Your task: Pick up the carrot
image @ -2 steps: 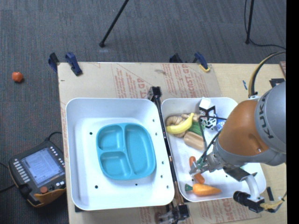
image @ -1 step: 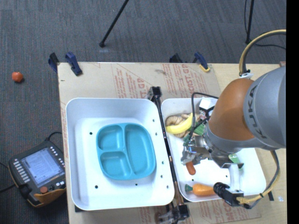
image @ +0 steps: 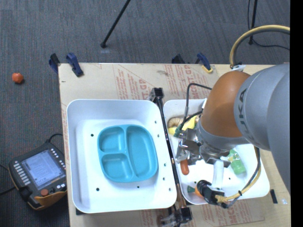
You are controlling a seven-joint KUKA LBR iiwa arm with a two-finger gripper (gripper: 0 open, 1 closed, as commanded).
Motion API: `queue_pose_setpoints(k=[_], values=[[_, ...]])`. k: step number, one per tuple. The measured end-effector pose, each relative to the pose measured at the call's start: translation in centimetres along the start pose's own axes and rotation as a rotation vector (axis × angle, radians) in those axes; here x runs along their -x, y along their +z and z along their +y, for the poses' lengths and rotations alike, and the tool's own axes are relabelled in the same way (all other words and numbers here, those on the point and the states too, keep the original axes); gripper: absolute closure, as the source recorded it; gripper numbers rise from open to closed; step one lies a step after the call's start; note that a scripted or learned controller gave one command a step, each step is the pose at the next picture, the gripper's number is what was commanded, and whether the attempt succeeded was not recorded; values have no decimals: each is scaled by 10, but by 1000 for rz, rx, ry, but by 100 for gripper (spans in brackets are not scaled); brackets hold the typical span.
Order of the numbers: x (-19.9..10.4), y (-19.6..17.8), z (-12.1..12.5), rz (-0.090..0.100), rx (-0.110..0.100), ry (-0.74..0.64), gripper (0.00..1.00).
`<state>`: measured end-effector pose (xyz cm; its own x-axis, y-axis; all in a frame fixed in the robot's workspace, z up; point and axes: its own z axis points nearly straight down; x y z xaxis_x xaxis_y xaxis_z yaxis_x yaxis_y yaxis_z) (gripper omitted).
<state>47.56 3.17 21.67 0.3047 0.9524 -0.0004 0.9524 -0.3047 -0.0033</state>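
Carrot (image: 184,168) lies in the right bin (image: 261,189) by its left wall, just under the hand (image: 189,151); whether that hand is open you cannot tell. Judge it light, stiff, smooth: take it across its middle.

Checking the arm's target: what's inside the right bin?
In the right bin an orange carrot lies near the left wall, with yellow and green items. The arm covers the rest.

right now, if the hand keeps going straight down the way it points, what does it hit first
Most likely the carrot, lying on the right bin floor just below the hand. Depth is hard to judge from above, so it could land on the floor beside it.
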Motion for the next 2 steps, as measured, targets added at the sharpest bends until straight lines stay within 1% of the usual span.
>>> queue_pose_setpoints(k=[1,2], values=[[55,30,17,0,-3,294,100],[55,30,17,0,-3,293,0]])
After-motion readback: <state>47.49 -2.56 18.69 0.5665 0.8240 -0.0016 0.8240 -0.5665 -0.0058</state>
